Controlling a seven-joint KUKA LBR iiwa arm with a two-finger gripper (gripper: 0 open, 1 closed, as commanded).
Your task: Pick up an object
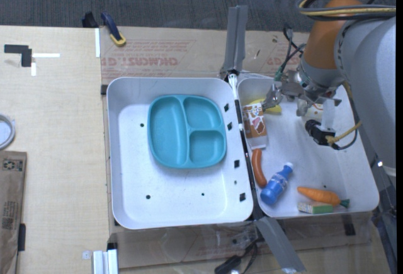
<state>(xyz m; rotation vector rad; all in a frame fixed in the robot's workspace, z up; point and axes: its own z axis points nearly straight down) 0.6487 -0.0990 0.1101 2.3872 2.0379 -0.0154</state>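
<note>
My gripper (pixel 278 95) is low over the far left part of the right bin (pixel 352 159), beside a small yellow object (pixel 273 109). Just left of it a carton with an orange and brown label (pixel 254 120) lies along the bin's left wall. Nearer the front lie a red sausage (pixel 258 167), a blue bottle with a white cap (pixel 276 183), an orange carrot (pixel 320 194) and a pale green and white piece (pixel 314 207). Nothing can be seen held by the gripper.
The left bin (pixel 126 184) holds a turquoise divided plate (pixel 187 131). The grey arm with its orange band (pixel 327 46) and cables fills the upper right. A grey post (pixel 237 39) stands behind the divider between the bins.
</note>
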